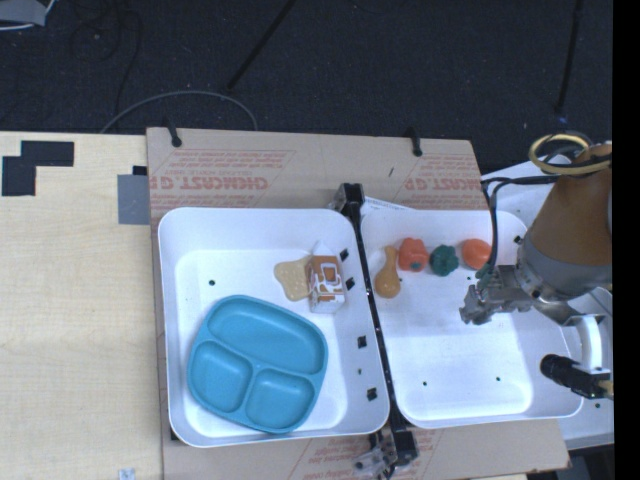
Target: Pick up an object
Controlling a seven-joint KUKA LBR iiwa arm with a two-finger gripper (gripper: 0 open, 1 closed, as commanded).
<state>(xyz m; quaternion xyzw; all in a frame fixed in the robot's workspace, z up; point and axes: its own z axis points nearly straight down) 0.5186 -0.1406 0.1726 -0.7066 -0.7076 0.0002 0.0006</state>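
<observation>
In the right bin point(450, 393), along its far side, lie a tan pear-shaped piece point(387, 278), an orange-red toy point(411, 255), a dark green toy point(444, 260) and an orange ball point(476, 253). My gripper point(478, 306) hangs over the right bin's right half, just below and to the right of the orange ball, pointing left. I see nothing held in it. In the left bin point(185, 243) sit a blue divided plate point(258, 363), a small white and brown carton point(325, 283) and a tan flat piece point(293, 279).
A black divider point(365, 318) runs between the two bins. The arm's grey body point(570, 238) covers the right bin's right rim. Cardboard point(300, 173) lies under both bins, and wood bench point(70, 318) extends to the left.
</observation>
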